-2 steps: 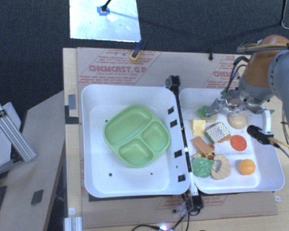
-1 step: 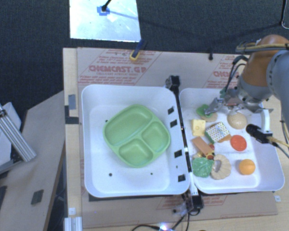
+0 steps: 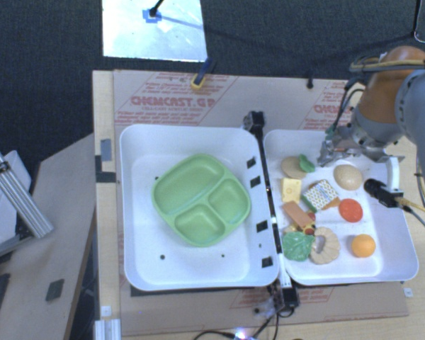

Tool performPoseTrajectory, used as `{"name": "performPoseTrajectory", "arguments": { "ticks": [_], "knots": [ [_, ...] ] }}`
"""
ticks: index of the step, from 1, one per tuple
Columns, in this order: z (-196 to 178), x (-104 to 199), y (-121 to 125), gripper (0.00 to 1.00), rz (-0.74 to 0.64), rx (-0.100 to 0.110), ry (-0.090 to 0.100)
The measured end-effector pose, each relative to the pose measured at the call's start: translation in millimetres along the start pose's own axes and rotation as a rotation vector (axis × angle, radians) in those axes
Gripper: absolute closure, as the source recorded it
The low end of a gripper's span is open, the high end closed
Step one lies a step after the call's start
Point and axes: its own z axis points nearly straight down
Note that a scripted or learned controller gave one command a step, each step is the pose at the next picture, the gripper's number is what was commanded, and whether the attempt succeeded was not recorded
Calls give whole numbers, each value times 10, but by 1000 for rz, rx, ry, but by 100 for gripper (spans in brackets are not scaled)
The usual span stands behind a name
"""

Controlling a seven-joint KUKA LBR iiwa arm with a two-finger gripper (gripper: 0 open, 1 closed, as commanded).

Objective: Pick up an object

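The right bin (image 3: 404, 261) holds several toy foods. Among them are a tan round piece (image 3: 292, 166) with a small green piece (image 3: 307, 164) on it, a yellow cheese wedge (image 3: 291, 189), a beige egg (image 3: 348, 176) and a checkered block (image 3: 319, 195). There are also a red tomato (image 3: 350, 210), an orange (image 3: 363, 245), a green lettuce leaf (image 3: 295, 246) and a round bread slice (image 3: 325, 245). My gripper (image 3: 331, 151) hangs low over the bin's far part, just above and between the small green piece and the egg. Nothing visible is lifted off the bin floor.
The left bin (image 3: 138, 261) carries a green divided plate (image 3: 200, 199). A black divider strip (image 3: 263, 197) runs between the bins. The grey arm with its orange band (image 3: 382, 94) comes in from the upper right. A black cable fitting (image 3: 380, 190) lies over the right bin.
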Motion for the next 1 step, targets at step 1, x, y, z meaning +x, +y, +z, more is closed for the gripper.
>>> {"name": "performPoseTrajectory", "arguments": {
  "ticks": [1],
  "knots": [
    [-648, 23, 30, 100, 2, 12, 0]
  ]
}}
